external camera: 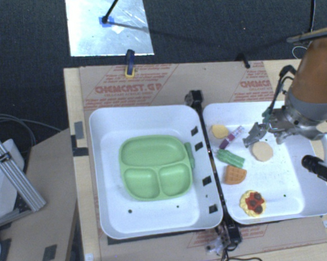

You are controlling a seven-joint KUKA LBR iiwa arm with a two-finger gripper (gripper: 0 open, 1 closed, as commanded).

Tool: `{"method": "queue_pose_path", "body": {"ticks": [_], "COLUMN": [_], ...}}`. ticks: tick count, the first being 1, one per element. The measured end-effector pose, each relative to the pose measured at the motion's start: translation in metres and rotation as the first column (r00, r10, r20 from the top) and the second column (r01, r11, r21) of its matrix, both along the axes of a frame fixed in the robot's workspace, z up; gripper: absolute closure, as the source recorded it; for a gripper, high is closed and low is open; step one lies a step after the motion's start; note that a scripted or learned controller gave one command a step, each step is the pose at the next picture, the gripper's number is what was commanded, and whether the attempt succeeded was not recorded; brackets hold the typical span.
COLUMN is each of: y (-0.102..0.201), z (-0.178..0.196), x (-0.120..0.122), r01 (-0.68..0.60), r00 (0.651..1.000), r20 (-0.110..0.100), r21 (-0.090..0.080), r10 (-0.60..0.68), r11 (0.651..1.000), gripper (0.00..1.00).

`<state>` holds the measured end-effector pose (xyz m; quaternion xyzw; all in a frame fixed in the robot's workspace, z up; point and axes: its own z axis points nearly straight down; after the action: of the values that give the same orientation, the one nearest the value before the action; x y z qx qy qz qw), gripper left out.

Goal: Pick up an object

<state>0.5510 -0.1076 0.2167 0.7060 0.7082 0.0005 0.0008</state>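
The likeliest target is the round tan cookie (262, 151), lying flat in the right bin (313, 202), toward its far right part. The gripper (263, 131) hangs just above and to the far side of it, fingers spread apart and holding nothing; the grey arm (313, 95) reaches in from the right.

To do this well, the gripper should centre over the cookie so one finger comes down on each side of it, descend until the tips are close to the bin floor, then close and lift straight up. The piece is flat and low, so I judge a shallow descent would let the fingers close over its top and miss.

To the left of the cookie lie a green pickle piece (230, 158), a purple-and-pink marker-like item (230, 137) and a small yellow piece (220, 131); nearer are an orange waffle (234, 175) and a small pizza (253, 202). All sit apart from the cookie, so nothing crowds the grasp. The left bin (106, 160) holds a green divided tray (155, 167), well away on the tabletop (74, 106).
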Motion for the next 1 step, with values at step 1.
{"method": "queue_pose_path", "body": {"ticks": [1], "y": [-0.0413], "z": [-0.1199], "x": [0.0175], "r01": [0.002], "r00": [1.000], "r20": [0.008], "r21": [-0.004], "r10": [-0.002], "r11": [1.000], "gripper": [0.00]}}
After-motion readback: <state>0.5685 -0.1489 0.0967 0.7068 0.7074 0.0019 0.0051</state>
